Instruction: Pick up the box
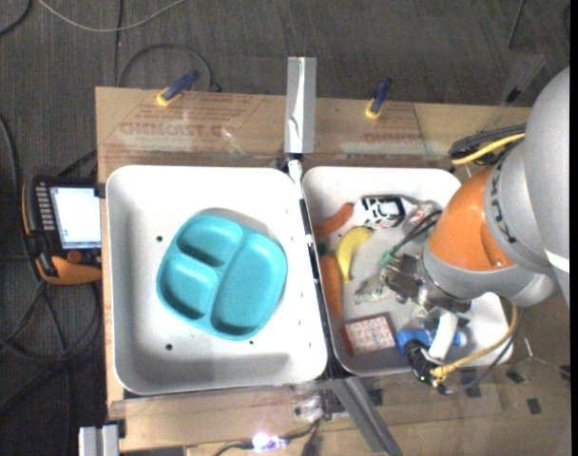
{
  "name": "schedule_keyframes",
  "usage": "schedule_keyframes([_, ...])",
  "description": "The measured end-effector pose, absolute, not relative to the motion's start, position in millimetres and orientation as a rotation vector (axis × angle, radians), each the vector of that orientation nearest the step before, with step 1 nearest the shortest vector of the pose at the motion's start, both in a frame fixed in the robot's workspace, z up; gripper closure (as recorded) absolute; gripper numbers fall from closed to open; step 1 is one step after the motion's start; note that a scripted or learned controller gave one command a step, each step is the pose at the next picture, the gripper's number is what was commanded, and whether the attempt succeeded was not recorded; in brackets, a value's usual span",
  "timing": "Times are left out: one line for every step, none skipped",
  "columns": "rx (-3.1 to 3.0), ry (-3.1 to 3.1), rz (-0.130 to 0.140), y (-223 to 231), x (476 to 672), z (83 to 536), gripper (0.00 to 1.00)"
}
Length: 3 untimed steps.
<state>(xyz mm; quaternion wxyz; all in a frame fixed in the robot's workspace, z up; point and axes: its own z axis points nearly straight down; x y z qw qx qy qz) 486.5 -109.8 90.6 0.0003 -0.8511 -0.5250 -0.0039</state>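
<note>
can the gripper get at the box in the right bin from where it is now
Probably yes. The box lies flat near the right bin's front edge with nothing on top, and the gripper hovers just beside it.

The bench (222, 126) (brown, clamped board) bears two white bins (137, 283) side by side.

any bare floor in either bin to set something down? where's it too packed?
Left bin: bare white floor around the teal tray, widest along its left wall and the near corners. Right bin: crowded. Banana, carrot, an orange piece and the box fill its left half, and the arm overhangs the rest.
</note>
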Motion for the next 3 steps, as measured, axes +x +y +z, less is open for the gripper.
schedule_keyframes([-2.677,-1.651,-0.016,-110.2,488.0,100.1,1.00])
schedule_keyframes([-2.946,-1.094,-0.026,-163.4,490.6,92.7,1.00])
schedule_keyframes([-2.953,-1.095,-0.023,-165.3,490.2,91.1,0.00])
